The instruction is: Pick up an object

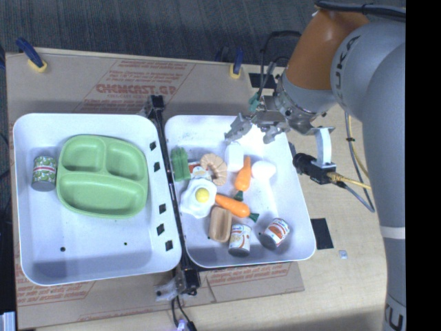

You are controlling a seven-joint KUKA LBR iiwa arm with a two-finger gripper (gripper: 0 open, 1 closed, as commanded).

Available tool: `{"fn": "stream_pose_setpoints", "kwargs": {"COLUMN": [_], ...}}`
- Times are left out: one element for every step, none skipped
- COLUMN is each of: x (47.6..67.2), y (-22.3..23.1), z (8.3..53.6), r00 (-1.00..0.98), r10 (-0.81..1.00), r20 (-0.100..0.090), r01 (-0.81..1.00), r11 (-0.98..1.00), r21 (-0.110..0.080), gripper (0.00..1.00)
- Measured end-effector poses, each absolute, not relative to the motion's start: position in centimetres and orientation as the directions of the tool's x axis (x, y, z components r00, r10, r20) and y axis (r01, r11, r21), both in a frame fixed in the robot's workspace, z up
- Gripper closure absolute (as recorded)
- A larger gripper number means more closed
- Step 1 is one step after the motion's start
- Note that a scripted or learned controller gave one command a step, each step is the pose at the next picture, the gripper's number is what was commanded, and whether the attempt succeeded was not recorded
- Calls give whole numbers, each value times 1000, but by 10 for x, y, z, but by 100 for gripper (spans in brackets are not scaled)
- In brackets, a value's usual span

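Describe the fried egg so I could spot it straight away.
Look in the right bin, along its left side near the divider. The fried egg lies flat there, just left of a carrot. It alone is white with a round yellow yolk in the middle.

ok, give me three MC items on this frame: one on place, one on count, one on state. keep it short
1. Where does the green divided plate lie?
A. left bin
B. right bin
C. on the bench outside the bins

2. How many small cans are in the right bin?
A. none
B. two
C. four

3. What is the gripper doing?
A. resting in the left bin
B. lifting the plate
C. hanging over the right bin's far edge with nothing seen between its fingers

Key: 1 A, the plate fills the middle of the left bin. 2 B, two cans lie at its near side. 3 C, it sits above the toy food, apart from it.
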State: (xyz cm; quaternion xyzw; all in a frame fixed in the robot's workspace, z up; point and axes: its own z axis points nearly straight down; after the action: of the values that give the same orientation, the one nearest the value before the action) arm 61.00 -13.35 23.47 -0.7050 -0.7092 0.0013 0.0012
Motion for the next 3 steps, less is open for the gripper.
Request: {"fn": "stream_pose_setpoints", "kwargs": {"x": [611, 611, 611], "y": [-133, -132, -132], "z": [245, 255, 255], "r00": [-10, -13, -13], "r10": [1000, 1000, 1000], "r20": [1, 2, 2], "r01": [1000, 1000, 1000], "r11": [10, 13, 13], "r21": [-5, -5, -5], "gripper": [100, 100, 0]}}
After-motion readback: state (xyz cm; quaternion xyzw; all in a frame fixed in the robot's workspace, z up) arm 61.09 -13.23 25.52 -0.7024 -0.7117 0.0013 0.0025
